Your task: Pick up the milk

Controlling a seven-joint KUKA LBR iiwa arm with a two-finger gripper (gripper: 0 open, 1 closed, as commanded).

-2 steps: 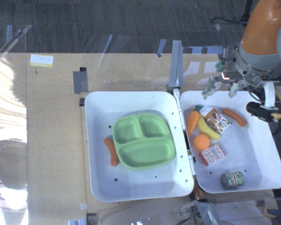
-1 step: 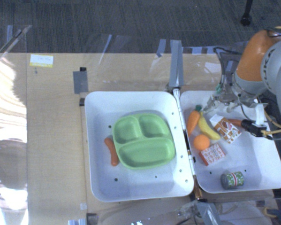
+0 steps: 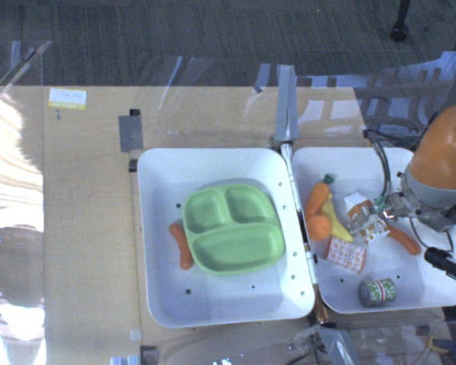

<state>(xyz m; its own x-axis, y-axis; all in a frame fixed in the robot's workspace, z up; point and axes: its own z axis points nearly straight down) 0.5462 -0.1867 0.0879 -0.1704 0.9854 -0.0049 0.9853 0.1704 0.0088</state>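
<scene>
Milk (image 3: 367,222) lies in the right bin (image 3: 440,296), a small white carton with orange print, tipped on its side near the bin's middle. The hand (image 3: 383,209) is down at the carton's right end, touching or almost touching it; whether its grip is spread, pressed together or pinching the carton I cannot tell, since the dark parts there blur into the carton (the wrist hides much of it). Behind the hand the arm (image 3: 440,159) rises to the right, its orange band large in view, with a black cable looping over the bin's far side.

Just right of the hand, a small orange sausage-like piece (image 3: 405,241) lies on the bin floor at a slant. Left of the milk lie a yellow banana (image 3: 338,224), a round orange (image 3: 319,227) and a carrot (image 3: 319,196) with a green top, bunched near the bin's left wall. Below the milk sits a flat red-and-white packet (image 3: 345,254), and nearer the front edge a green-labelled can (image 3: 378,290) lies on its side.

In the left bin (image 3: 165,296) a green divided plate (image 3: 233,227) rests near the middle, with an orange sausage (image 3: 182,245) just beside its left rim. Both bins sit side by side on the pale wooden tabletop (image 3: 78,224).
</scene>
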